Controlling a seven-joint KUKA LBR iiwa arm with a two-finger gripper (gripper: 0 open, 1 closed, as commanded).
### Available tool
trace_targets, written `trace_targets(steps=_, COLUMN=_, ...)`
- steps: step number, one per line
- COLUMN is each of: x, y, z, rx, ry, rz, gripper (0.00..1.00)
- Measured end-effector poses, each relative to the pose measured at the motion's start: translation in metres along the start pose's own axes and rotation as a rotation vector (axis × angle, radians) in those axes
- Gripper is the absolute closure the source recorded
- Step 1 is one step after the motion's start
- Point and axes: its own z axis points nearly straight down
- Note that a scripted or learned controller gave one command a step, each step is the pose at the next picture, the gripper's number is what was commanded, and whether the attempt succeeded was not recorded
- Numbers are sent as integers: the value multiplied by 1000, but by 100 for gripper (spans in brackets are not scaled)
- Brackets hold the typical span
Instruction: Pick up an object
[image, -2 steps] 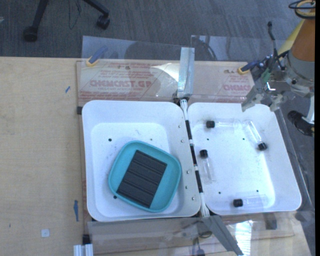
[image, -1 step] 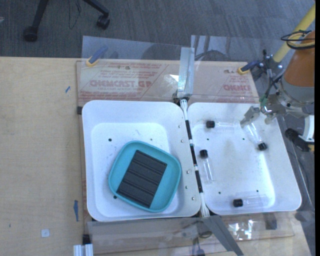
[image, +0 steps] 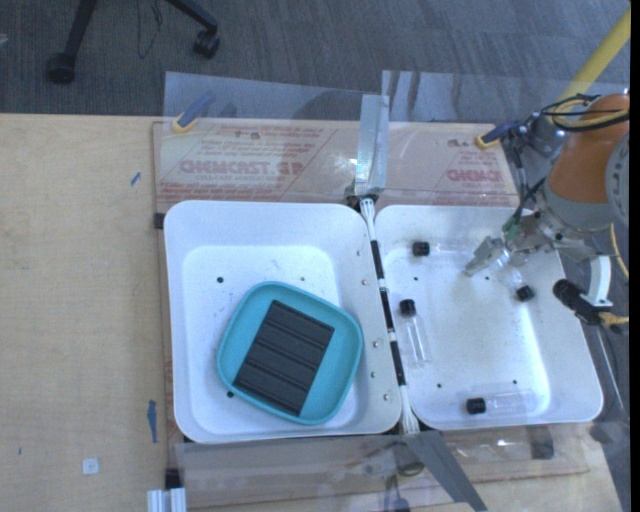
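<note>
A clear vial, judged light, slippery and fragile, is best taken mid-barrel; whether the pincer is clenched cannot be told.

This looks like a robotics lab or test cell. A pale wooden bench carries two white bins set side by side, fenced at the back by clear plastic sheets with their printed protective film on. A grey arm with an orange band, hung with cables, reaches over the bins. Grey carpet lies beyond, with the castored base of an office chair on it.
</note>
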Motion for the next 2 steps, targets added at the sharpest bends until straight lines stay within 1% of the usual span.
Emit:
trace_targets(steps=1, x=23, y=-20, z=-8, rx=5, ry=-5, rz=-39, gripper=0)
trace_targets(steps=2, x=-3, y=-18, z=-1, rx=-2, ry=2, rz=-98, gripper=0)
